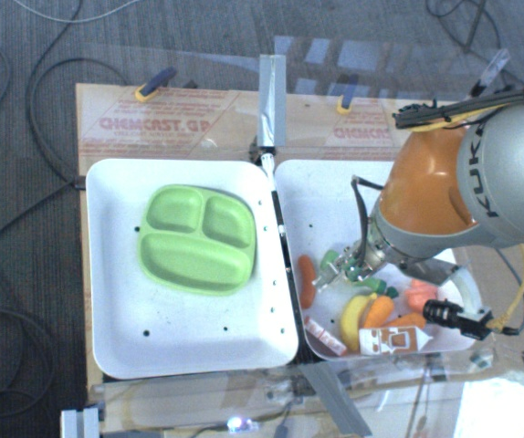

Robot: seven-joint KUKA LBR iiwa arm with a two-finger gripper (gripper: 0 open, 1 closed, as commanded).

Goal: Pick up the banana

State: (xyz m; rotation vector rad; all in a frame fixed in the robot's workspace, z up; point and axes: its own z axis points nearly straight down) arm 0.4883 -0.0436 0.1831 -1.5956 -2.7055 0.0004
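Currently: gripper (349,267) just above-left of banana (354,314), jaw state unclear | banana touching carrot (379,311), near right bin's (321,190) front wall | risk: fingers snag carrot, crowding deflects grasp

1. You see the arm (467,185) cut off at the right edge; its bulk hides much of the right bin (321,199), including the far right wall.
2. The gripper (349,265) is small and cluttered; you cannot tell how its fingers stand.
3. The banana (354,315) is partly covered; a carrot (378,311) lies across its right side, and a small box (397,339) hides its lower end.
4. A pink item (421,292) beside the carrot is too blurred to name.
5. Clear sheeting blurs the bench's (198,126) near edge.
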